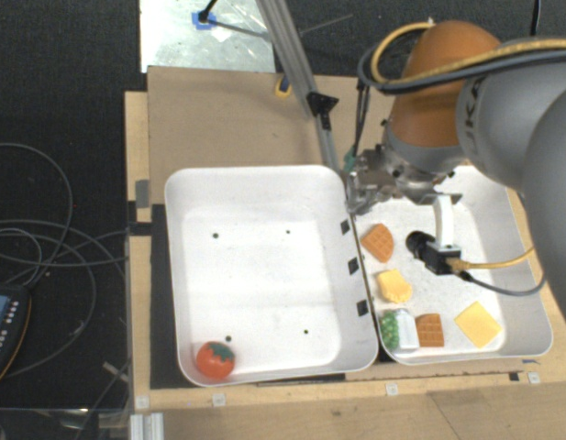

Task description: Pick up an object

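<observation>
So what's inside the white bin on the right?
In the right bin: two waffle pieces, a yellow chunk, a flat yellow square, and something green and white. The arm covers the bin's far end, hiding anything there.

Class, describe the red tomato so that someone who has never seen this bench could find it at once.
Start at the left bin, the one away from the arm. Go to its near left corner, where the tomato lies by itself. It is the one round red thing with a green top; the flat orange and yellow pieces all lie in the right bin.
</observation>
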Robot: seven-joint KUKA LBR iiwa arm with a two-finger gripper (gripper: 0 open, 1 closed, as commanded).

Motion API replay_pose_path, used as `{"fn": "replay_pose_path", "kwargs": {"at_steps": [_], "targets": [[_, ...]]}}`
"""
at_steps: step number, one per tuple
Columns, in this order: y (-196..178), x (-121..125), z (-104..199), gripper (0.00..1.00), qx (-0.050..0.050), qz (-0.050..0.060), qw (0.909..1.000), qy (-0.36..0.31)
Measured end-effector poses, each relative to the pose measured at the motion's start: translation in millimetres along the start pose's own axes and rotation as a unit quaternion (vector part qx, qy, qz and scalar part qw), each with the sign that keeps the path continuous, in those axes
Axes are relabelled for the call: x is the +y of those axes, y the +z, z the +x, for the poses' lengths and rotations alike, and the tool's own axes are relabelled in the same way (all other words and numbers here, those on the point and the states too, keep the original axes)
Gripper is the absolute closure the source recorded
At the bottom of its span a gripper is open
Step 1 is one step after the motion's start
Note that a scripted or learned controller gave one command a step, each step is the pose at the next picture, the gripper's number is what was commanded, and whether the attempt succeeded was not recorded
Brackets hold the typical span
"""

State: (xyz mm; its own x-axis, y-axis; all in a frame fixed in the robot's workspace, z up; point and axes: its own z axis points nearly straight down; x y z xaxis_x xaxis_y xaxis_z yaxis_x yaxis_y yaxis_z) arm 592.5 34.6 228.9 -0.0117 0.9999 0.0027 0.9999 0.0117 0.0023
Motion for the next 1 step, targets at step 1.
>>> {"fn": "replay_pose_path", "kwargs": {"at_steps": [1], "targets": [[-9.8,-20.7,50.9,1.0,0.0,0.001,1.0,0.0]]}}
